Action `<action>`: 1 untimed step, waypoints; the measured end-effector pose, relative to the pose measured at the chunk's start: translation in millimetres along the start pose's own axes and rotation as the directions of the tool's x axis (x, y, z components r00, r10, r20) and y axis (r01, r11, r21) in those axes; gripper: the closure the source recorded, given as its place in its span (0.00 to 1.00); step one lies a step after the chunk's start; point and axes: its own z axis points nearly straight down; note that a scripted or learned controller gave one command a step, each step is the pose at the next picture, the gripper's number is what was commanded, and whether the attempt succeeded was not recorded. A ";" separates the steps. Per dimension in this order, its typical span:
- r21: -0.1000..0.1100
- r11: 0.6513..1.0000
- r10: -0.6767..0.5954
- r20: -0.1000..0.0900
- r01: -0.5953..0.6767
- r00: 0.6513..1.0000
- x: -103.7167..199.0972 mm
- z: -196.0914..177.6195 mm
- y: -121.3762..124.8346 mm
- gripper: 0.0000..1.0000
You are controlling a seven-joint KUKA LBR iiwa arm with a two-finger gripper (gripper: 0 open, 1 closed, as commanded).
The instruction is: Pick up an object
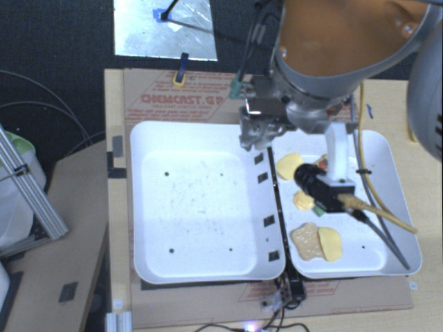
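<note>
Hovering over the right bin's (360, 258) upper-left corner, the gripper (255, 140) has no object visibly in its grasp; whether it is open or closed cannot be told. Along that bin's left side lie a yellow disc (289, 164), a smaller yellow piece (303, 200), and a tan cracker (304, 242) touching a yellow slice (330, 244).

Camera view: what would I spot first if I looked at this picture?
The big grey-and-orange arm at the top right grabs the eye first, its gripper hanging over the top of the line between the left bin and the right bin. Then come the yellow bits and a tan biscuit-like piece in the right bin.
</note>
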 end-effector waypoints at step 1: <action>-0.003 1.000 -0.006 -0.001 0.006 1.000 2.1 -10.5 2.1 1.00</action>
